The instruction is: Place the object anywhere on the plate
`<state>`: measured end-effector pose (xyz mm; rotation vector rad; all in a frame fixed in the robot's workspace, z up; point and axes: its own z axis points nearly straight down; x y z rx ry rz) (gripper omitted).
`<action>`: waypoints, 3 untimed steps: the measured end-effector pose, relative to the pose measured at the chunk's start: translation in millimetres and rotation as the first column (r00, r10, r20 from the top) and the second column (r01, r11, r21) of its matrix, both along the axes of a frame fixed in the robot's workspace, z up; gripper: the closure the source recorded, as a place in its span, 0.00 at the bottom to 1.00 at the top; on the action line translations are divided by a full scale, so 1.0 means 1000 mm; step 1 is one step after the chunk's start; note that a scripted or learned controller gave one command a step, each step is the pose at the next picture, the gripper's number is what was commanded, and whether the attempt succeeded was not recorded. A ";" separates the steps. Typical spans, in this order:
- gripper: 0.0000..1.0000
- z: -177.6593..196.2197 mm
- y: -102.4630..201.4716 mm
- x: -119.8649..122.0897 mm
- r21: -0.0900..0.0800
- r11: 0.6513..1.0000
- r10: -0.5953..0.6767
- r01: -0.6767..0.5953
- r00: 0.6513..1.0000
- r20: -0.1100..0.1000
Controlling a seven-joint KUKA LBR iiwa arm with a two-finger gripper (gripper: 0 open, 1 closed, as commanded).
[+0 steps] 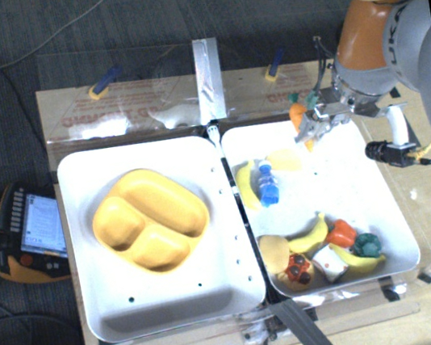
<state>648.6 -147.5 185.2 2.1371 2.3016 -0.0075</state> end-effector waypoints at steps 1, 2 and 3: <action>1.00 -0.002 0.072 -0.036 0.004 0.999 0.049 -0.049 0.999 0.000; 1.00 -0.003 0.132 -0.048 0.003 0.979 0.202 -0.202 0.979 -0.003; 1.00 -0.002 0.187 -0.087 0.006 0.871 0.491 -0.491 0.871 0.001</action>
